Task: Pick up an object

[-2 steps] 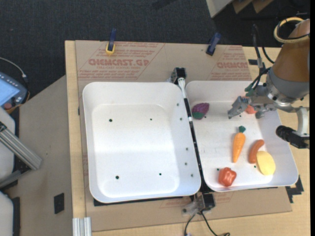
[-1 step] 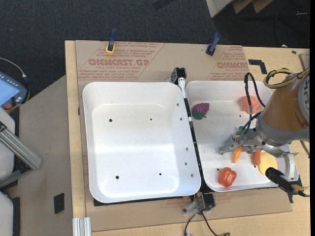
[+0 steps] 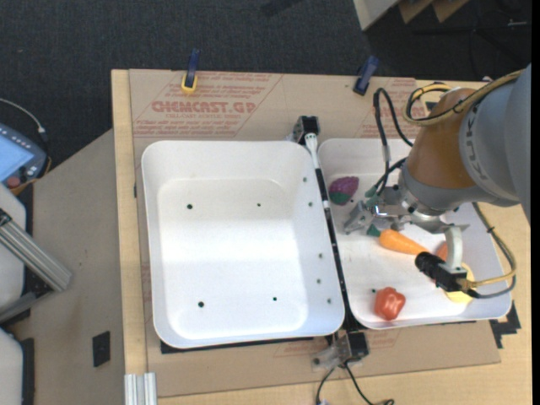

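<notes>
Gripper (image 3: pixel 364 216): low over the left-centre of the right bin (image 3: pixel 363 268), between the purple vegetable and the carrot.
Grip state: we cannot tell whether it is released or clenched, because the wrist's bulk and the slanted view obscure it.
Purple vegetable (image 3: pixel 342 189): far-left in the right bin, close to the wall shared with the left bin (image 3: pixel 169 226), near the gripper.
Carrot (image 3: pixel 400 242): lying slantwise, just right of the gripper.
Red pepper (image 3: pixel 389 303): at the bin's near edge, apart from the gripper.
Task status: we judge nothing lifted yet, as all three objects rest on the bin floor.
Risk: closing in the gap between vegetable and carrot could catch neither. A glancing touch could roll the carrot away or wedge the vegetable against the wall.
</notes>
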You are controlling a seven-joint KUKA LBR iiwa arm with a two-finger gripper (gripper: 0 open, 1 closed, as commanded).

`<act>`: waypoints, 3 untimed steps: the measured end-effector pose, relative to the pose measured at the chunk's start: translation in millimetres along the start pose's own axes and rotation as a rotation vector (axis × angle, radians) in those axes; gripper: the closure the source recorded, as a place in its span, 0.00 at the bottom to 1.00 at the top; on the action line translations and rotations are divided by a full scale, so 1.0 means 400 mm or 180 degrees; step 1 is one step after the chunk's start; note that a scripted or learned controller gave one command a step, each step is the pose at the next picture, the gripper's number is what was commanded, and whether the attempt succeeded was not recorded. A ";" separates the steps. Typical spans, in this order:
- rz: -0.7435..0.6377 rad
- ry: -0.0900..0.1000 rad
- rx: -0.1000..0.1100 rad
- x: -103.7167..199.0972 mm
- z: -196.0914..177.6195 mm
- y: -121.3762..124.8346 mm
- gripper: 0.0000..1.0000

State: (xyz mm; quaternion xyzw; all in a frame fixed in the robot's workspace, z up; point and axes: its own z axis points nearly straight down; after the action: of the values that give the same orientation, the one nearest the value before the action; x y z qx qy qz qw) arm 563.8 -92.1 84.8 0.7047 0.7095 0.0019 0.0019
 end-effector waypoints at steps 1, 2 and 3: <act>-0.0011 0.0005 -0.0032 0.188 -0.268 0.131 0.00; 0.0051 -0.0020 -0.0018 -0.072 -0.523 0.034 0.00; 0.0031 0.0008 0.0059 -0.088 -0.203 -0.048 0.00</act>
State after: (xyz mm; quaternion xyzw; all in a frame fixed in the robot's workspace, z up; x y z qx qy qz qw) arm 544.4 -127.6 165.9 0.7082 0.7060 -0.0038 -0.0055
